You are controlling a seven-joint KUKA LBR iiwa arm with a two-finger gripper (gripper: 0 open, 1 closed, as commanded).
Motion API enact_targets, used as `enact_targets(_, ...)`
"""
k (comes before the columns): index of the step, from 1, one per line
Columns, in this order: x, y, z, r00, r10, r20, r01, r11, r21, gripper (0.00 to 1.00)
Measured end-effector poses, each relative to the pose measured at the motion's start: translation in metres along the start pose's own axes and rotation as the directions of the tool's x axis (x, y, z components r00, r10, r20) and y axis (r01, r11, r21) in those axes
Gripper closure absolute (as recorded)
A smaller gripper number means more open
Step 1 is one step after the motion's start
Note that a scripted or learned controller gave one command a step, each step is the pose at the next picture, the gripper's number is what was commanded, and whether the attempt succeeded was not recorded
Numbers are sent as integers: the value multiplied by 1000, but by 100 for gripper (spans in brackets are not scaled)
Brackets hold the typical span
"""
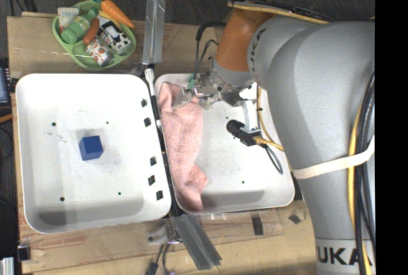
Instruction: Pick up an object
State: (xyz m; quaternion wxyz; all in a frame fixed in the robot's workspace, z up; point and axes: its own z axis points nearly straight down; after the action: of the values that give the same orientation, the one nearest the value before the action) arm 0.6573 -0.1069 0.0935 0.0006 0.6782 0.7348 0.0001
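Pink cloth (183, 143) along nine-o'clock side of right bin (275, 194), hand (194, 90) at its twelve-o'clock end, grip state impossible to tell; best pinched at a raised fold, lifted straight.

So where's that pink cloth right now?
The pink cloth lies in the right bin, along its left wall, with the gripper over its top end.

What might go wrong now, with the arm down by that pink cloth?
The gripper sits at the top end of the pink cloth, hard by the bin wall, so it might bump the wall. A limp cloth may slip free or drag along the bin. The blue block lies in the other bin, far from the gripper.
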Motion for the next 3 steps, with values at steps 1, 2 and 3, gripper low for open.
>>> enact_targets(1, 0, 0, 0, 1000, 0, 0, 0, 1000, 0, 0)
enact_targets(2, 0, 0, 0, 1000, 0, 0, 0, 1000, 0, 0)
enact_targets(3, 0, 0, 0, 1000, 0, 0, 0, 1000, 0, 0)
